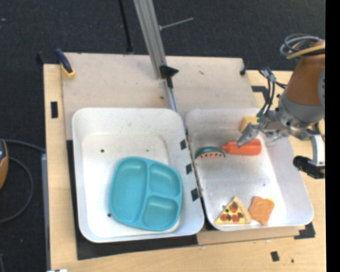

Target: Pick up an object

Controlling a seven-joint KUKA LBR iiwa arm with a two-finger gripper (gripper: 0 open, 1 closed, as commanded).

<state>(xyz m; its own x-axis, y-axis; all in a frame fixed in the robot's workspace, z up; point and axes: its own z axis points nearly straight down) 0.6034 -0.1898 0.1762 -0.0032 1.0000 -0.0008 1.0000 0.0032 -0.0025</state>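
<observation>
Camera view: the tool (248,134) hangs low in the right bin (283,208), its grip state cannot be told, with the orange carrot toy (245,148) lying directly beneath, apparently touching its tip.

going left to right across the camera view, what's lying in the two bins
Teal divided plate → watermelon slice → pizza slice → orange toast-like piece.

Even, bright overhead lighting. White bins (130,118) near overexposed, glare toward 3 o'clock. Soft short shadows under the blue plate (145,193), falling toward 6 o'clock. Overall soft focus, coarse resolution; dark floor underexposed.
</observation>
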